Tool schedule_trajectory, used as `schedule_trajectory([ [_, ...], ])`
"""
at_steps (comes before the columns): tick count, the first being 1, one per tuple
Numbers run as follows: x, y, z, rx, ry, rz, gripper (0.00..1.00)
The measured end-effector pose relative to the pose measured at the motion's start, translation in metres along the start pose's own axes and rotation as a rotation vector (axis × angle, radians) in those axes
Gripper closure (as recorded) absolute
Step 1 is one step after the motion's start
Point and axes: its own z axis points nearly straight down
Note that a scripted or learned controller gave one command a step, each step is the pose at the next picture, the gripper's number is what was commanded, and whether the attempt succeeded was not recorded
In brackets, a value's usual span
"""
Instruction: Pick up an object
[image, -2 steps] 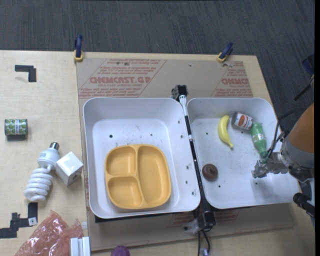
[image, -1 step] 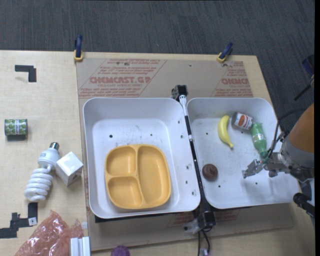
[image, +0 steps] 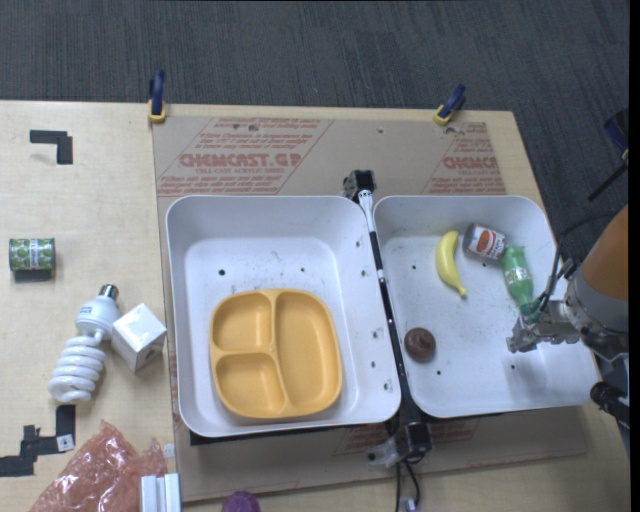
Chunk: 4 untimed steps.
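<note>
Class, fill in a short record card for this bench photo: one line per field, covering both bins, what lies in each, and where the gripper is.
left bin: holds a yellow plastic tray with three compartments
right bin: holds a yellow banana, a green plastic bottle, a small jar with a red label and a brown round object
gripper: over the right bin's right side, just below the green bottle
gripper's hold: cannot tell

yellow banana (image: 450, 264) | green bottle (image: 517, 279) | orange-yellow tray (image: 275, 353) | white bins (image: 190, 330)
</note>
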Motion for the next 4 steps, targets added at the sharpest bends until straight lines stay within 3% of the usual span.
schedule_trajectory([
  [1,0.000,0.000,0.000,0.000,0.000,0.000,0.00],
  [2,0.041,-0.005,0.023,0.005,0.002,-0.003,0.00],
  [3,0.040,-0.003,0.013,0.002,0.001,-0.002,1.00],
  [4,0.040,-0.003,0.013,0.002,0.001,-0.002,0.00],
])
